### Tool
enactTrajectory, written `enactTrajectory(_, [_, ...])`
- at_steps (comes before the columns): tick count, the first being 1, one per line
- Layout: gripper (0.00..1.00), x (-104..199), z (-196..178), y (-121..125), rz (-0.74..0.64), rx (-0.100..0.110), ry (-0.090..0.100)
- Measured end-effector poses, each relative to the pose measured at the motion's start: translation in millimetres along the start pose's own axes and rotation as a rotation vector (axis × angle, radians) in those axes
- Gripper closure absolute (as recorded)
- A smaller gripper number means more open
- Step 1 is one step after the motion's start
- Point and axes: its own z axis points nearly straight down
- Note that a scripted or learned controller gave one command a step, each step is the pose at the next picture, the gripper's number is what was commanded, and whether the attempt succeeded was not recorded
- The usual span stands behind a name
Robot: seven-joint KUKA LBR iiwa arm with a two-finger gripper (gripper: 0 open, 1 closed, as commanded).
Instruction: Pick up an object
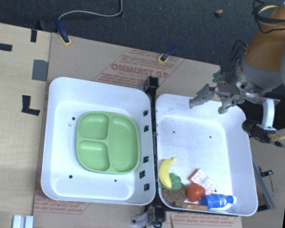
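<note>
Camera view: single fixed camera, mounted above the bench, looking down at a slant from moderate height. Frame takes in both white bins: right bin (242,151) directly below the gripper (210,103), left bin (56,125) further left of it. Arm (272,50) enters from right of frame, behind the gripper.

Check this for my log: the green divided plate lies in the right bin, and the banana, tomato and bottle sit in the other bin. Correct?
Not quite. The camera view shows the green divided plate in the left bin; the banana, tomato and bottle sit in the other, right bin.
</note>
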Motion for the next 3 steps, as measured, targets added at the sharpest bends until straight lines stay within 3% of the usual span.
enactTrajectory(1, [0.00, -11.8, 41.9, -5.7, 0.001, 0.002, -0.001])
enactTrajectory(2, [1.00, -11.2, 31.9, -5.1, 0.000, 0.001, -0.001])
enactTrajectory(3, [1.00, -82.6, -2.7, -50.3, 0.002, -0.001, -0.003])
